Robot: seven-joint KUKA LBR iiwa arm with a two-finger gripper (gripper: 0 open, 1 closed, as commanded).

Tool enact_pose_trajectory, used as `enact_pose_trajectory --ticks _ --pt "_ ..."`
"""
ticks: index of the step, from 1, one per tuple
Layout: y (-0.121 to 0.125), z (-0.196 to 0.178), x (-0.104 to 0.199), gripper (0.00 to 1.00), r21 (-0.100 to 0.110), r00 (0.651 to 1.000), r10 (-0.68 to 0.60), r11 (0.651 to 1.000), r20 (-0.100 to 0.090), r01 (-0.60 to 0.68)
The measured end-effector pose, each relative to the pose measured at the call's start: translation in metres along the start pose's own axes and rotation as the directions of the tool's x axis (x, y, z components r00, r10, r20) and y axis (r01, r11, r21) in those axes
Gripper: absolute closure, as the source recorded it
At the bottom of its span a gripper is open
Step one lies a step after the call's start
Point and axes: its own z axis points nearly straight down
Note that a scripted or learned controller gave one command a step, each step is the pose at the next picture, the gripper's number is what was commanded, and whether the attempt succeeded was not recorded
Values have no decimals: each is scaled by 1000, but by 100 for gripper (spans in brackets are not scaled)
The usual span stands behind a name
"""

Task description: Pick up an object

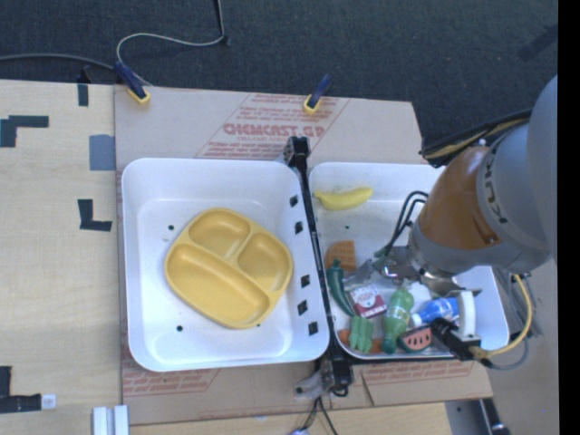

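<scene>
Down at the lower right of the frame, the grey arm (507, 198) with its orange band (458, 202) leans into the right bin (399, 175), and its hand (399, 275) sits low among the clutter there; whether it is apart or together cannot be told, and nothing shows clearly held in it. Just below the hand lie a small red-and-white packet (369, 303), a green bottle (397, 308) and a blue-and-white item (438, 310), all close together. A watermelon slice toy (416, 340) rests at the bin's lower edge, near a green vegetable toy (362, 335). A dark green pepper-like piece (336, 286) lies along the bin's left wall, with an orange block (342, 254) just above it. A yellow banana (343, 198) lies apart from the rest at the bin's upper left corner. The left bin (145, 243) holds a yellow divided plate (228, 266), flat in its middle. Both bins rest on a cardboard sheet (263, 125) with red lettering, fixed at the top by two yellow-and-blue clamps (132, 83), on the pale desk (45, 270).
</scene>
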Motion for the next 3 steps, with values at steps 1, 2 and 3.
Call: enact_pose_trajectory --ticks 1,2,3 --pt "32 1 7 0 -4 1000 4 1000 10 -4" --pt "66 2 7 0 1 1000 4 1000 10 -4" --pt "66 -7 9 100 2 1000 2 1000 7 -2"
